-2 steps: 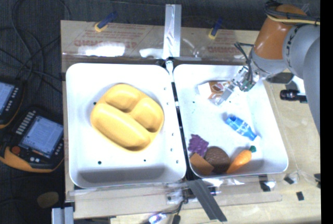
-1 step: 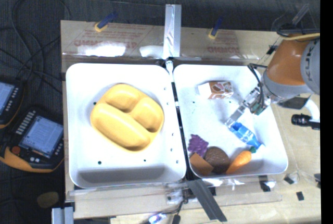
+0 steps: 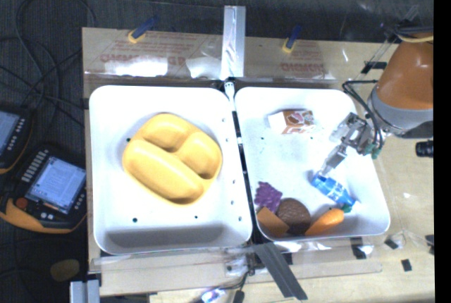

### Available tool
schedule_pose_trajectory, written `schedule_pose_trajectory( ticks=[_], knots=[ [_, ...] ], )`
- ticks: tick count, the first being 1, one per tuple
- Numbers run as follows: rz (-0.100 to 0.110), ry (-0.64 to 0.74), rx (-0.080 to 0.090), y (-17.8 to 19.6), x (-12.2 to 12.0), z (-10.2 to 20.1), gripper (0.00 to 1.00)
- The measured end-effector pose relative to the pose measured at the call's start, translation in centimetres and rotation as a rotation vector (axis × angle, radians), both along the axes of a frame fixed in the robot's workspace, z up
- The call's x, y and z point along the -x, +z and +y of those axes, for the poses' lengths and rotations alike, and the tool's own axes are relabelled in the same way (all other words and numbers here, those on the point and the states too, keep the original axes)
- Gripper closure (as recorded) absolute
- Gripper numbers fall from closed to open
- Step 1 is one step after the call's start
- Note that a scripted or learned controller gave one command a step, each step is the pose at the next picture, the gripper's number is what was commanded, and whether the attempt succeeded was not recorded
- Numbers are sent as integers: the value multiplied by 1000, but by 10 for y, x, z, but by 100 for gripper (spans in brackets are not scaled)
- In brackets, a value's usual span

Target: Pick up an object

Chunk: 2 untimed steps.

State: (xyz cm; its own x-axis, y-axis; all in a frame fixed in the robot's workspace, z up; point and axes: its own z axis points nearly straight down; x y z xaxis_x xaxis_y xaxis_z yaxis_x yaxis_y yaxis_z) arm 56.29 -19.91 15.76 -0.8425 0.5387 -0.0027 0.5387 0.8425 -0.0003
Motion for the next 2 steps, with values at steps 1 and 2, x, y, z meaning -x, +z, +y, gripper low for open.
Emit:
schedule_pose_trajectory(
  ticks=[1,2],
  knots=[
    [-10,-71,1,-68,27,4,0],
    [-15,-70,-1,-58,25,6,100]
  ],
)
